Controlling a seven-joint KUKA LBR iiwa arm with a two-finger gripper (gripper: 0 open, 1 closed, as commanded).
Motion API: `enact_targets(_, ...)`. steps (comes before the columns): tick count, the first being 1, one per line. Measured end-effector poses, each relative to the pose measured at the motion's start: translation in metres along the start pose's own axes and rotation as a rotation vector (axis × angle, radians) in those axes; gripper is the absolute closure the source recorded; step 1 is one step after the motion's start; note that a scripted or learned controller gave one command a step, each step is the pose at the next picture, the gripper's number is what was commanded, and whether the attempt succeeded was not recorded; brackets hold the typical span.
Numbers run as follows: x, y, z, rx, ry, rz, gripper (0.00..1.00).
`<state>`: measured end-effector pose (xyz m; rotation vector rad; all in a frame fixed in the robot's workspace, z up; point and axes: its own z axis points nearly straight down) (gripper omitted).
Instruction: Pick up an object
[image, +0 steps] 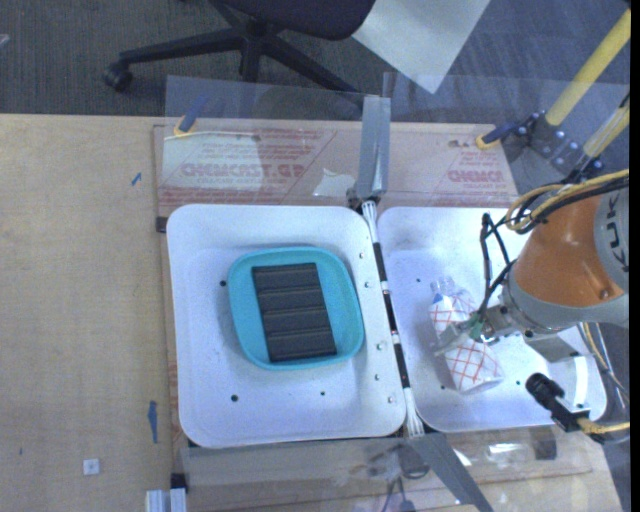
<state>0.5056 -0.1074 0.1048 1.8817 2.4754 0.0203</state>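
Seen from above at a slant: two shallow white bins side by side on a wooden bench. In the left bin (200, 400), a teal tray (240, 320) with rounded corners, holding a dark grey ribbed block (293, 311) with its long axis running away from the camera. In the right bin (430, 400), a white packet with a red lattice print (465, 358), crumpled, lying near the middle and stretched from upper left to lower right — upper end narrower, with a blue and red mark too small to read. Reaching in from the right, the grey arm with its orange band (565, 265), large and partly cut off by the frame edge. Gripper (484, 329) low over the packet's right edge, mostly hidden under the wrist and a loop of black cable; contact with the packet hard to judge, grip state impossible to tell. Behind the bins, clear plastic panels with faint red lettering, illegible.
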Motion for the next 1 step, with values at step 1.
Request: enact_targets(1, 0.0221, 0.0699, -0.0779, 0.028, 0.018, -0.07, 1.0)
